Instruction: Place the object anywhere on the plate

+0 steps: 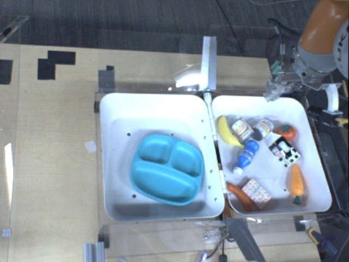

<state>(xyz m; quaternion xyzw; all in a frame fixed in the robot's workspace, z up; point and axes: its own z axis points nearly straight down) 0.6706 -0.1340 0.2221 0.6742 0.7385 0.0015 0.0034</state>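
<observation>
While you look down at the bench, you see two white bins side by side. In the left bin sits the blue plate, and none of the toys lie on it. All the toys are in the right bin: a yellow banana, two small cans next to it, a blue bottle lying on its side, a black and white block, a red tomato, an orange carrot, a red sausage and a checked box near the front wall. The task does not say which toy to move, so you can't tell yet which one is the object. The gripper hangs at the top edge of the right bin, near its back wall, above the toys and not touching any of them. You see no toy between its tips. It looks small and blurry, so you cannot tell if it is open or closed. So the job has not really started. What is left is nearly everything: go down to a toy, grab it, lift it, carry it over the wall between the bins, and set it on the plate.
</observation>
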